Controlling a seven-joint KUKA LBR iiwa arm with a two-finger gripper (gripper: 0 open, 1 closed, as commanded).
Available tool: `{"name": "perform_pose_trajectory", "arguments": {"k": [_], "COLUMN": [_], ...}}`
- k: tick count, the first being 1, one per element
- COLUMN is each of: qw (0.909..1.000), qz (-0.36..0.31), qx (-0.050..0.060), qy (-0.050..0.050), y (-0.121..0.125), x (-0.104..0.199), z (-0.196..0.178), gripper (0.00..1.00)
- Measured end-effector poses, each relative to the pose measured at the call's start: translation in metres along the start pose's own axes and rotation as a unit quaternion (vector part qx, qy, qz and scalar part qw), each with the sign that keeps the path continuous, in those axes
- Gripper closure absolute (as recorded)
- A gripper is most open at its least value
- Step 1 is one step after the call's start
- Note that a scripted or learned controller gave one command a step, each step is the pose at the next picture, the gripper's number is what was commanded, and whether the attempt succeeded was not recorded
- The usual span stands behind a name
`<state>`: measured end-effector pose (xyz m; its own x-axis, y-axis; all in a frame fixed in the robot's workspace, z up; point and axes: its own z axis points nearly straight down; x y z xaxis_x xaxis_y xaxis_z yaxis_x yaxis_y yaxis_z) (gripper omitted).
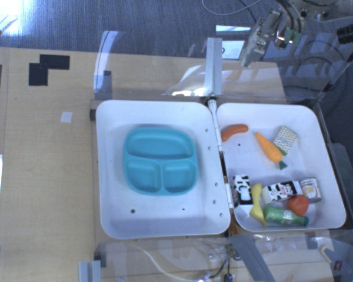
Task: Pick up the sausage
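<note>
1. Orange-red sausage (234, 131) lies in the right bin (317, 135), at its far-left corner, close to the wall that meets the left bin. Long axis runs roughly along the far edge, slightly tilted.
2. Space right around the sausage is bare bin floor; nothing touches it or lies on top of it.
3. Nearest neighbour: carrot (269, 148), just to the right of the sausage, apart from it, pointing toward the near-right with its green tip at the lower end.
4. Small patterned box (285, 139) sits just beside the carrot on its right, toward the far-right part of the bin.
5. Cluster along the near edge of the right bin, well apart from the sausage: black-and-white carton (241, 190) by the left wall, yellow banana (257, 203) next to it, a second black-and-white carton (282, 190), green bottle (285, 217), red tomato (298, 204), small can (309, 189). These are packed together, several touching.
6. Left bin (106, 169) holds a blue divided tray (160, 160) in its middle, compartments bare.
7. Gripper (251, 53) hangs beyond the far edge of the right bin, over the bench area behind the bins, not over either bin. Well apart from the sausage.
8. Fingers: cannot tell whether released or clenched, too small and blurred against the background. Nothing visible between them.
9. Cables (229, 4) loop behind the gripper at the far side.
</note>
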<state>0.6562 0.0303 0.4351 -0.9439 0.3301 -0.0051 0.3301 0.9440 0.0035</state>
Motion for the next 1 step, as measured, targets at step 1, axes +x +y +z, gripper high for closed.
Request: {"name": "perform_pose_trajectory", "arguments": {"k": [1], "qw": [1.0000], "qz": [-0.001], "qx": [-0.002], "qy": [-0.003], "y": [0.0019], "x": [-0.0018], "z": [-0.0111], "gripper": [1.00]}}
